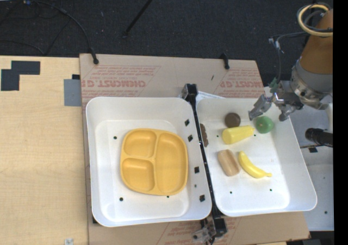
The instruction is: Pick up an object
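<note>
In the right bin (283, 195) lie a green ball (265, 125), a brown ball (232, 119), a yellow wedge-shaped block (237, 134), a tan cylinder (228, 162) and a yellow banana (253, 166). My gripper (271, 109) hangs over the bin's far right corner, just above the green ball, with its two fingers spread apart and nothing between them. The green ball sits directly below the gap between the fingers.
The left bin (103, 130) holds a yellow divided plate (154, 161). A black divider (197, 146) separates the two bins. The bins rest on brown cardboard (136, 78). The arm's orange band (318, 56) rises at the right edge.
</note>
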